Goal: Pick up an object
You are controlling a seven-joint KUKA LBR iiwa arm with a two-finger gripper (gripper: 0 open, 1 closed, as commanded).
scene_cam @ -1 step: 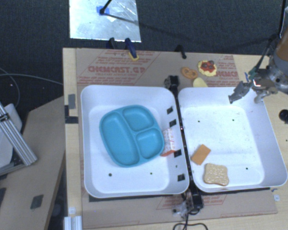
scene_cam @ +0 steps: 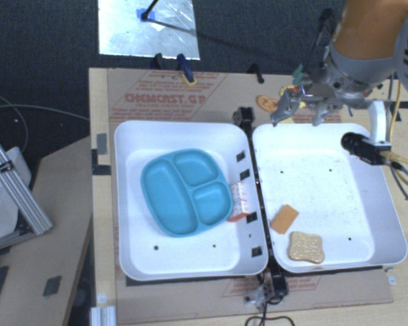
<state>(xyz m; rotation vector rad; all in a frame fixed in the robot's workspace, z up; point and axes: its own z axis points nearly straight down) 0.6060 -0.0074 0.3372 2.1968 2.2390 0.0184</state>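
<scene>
The camera view has the two-finger metal gripper (scene_cam: 300,111) hanging over the far rim of the right-hand shallow white bin (scene_cam: 374,209), its two thin fingers (scene_cam: 283,112) spread apart with nothing between them, so the claw is released. Above it the arm swells into its broad orange band (scene_cam: 370,9) with grey casing below. Just beyond the fingers, on the cardboard outside the bin, lies one small orange pretzel-like piece (scene_cam: 266,102). Inside the right bin I count two loose things, both near the front left corner: one flat orange square cracker-like piece (scene_cam: 284,219), tilted, and just beside it toward the front one tan slice of toast-shaped toy bread (scene_cam: 306,247); both sit well apart from the claw. A black cylindrical fitting (scene_cam: 359,147) pokes over that bin's right rim. The left-hand shallow white bin (scene_cam: 132,250) holds one light blue plastic tray with three compartments (scene_cam: 186,191), and one small white-and-red wrapped packet (scene_cam: 241,199) lies against the tray's right edge, next to the divide between the two bins.
</scene>
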